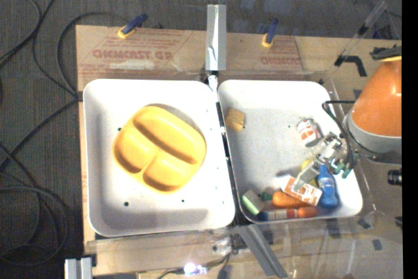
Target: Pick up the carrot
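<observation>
The carrot (286, 199), small and orange, lies near the front wall of the right bin (274, 101), among a cluster of small items. My gripper (328, 155) reaches in from the right and hovers over the bin's right side, above and to the right of the carrot. A blue bottle (327, 189) and an orange-and-white packet (304, 190) lie between it and the carrot. Nothing can be seen held in the gripper.
A green piece (250, 203) and a red-and-dark marker (294, 213) lie beside the carrot. A tan block (235, 119) sits by the divider and a red-and-white item (307, 131) is near the gripper. The left bin (98, 140) holds a large yellow moulded shape (160, 147).
</observation>
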Robot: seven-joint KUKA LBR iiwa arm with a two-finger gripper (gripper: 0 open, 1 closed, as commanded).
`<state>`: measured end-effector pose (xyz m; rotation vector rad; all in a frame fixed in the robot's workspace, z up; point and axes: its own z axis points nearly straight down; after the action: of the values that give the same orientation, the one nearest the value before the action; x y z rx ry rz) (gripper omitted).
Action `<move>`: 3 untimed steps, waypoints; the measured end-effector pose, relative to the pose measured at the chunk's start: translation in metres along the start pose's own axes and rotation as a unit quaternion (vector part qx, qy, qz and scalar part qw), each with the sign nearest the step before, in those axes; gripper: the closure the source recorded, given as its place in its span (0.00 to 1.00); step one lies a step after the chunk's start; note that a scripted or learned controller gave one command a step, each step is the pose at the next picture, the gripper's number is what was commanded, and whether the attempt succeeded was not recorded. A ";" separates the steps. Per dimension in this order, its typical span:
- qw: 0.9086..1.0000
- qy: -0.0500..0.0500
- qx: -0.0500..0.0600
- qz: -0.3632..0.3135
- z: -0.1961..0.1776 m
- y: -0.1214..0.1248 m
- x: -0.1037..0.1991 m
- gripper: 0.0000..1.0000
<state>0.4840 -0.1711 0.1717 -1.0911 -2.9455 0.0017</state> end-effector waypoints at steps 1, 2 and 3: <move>0.996 0.000 -0.001 -0.086 0.026 0.058 0.047 0.00; 0.968 -0.011 -0.004 -0.251 0.080 0.052 0.036 0.00; 0.968 -0.009 -0.005 -0.252 0.071 0.054 0.037 1.00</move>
<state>0.4910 -0.1066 0.1006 -0.3172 -3.1452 -0.0049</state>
